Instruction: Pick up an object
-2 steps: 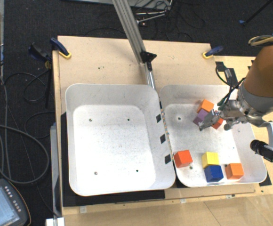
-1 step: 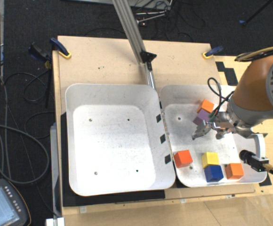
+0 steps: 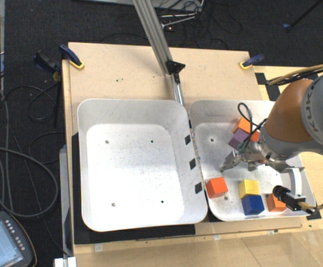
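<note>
Several small blocks lie in the right bin (image 3: 206, 124). An orange block (image 3: 242, 127) and a purple block (image 3: 236, 141) sit together near the bin's middle. Along the front are an orange cube (image 3: 216, 186), a yellow cube (image 3: 249, 187), a blue cube (image 3: 253, 204) and another orange block (image 3: 275, 203). My gripper (image 3: 233, 162) hangs low over the bin floor, just below the purple block and up and to the right of the orange cube. No block shows in its grasp. The arm's body hides the bin's right part.
The left bin (image 3: 133, 160) lies beside the right one, sharing a raised rim with black clips (image 3: 194, 163). A metal pole (image 3: 153, 29) slants in from the top to the bins' junction. Cables trail on the floor at left, and clamps sit at the board's back corners.
</note>
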`<state>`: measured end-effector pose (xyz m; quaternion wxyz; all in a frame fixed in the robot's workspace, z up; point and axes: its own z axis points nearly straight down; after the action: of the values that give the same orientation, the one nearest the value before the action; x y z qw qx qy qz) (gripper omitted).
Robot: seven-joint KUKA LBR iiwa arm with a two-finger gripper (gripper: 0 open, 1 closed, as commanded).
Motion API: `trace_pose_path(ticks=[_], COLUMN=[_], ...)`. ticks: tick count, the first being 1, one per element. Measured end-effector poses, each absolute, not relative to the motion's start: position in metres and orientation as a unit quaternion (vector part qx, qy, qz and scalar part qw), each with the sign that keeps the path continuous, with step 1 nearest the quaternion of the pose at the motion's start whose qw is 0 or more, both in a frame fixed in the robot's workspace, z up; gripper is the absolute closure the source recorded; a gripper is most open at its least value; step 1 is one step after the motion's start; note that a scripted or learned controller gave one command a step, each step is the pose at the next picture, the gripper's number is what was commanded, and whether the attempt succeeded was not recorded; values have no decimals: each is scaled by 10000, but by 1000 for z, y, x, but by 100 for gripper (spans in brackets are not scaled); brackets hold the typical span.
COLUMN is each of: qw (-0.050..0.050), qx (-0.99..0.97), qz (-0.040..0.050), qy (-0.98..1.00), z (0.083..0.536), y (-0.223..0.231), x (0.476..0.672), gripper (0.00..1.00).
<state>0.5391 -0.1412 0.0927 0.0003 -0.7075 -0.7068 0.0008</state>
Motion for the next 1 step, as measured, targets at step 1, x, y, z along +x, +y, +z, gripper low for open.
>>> trace_pose_path(ticks=[1], qw=[-10], qx=[-7077], qz=[-7], qy=[-7065], z=[106], y=[-141], x=[540], gripper=[100])
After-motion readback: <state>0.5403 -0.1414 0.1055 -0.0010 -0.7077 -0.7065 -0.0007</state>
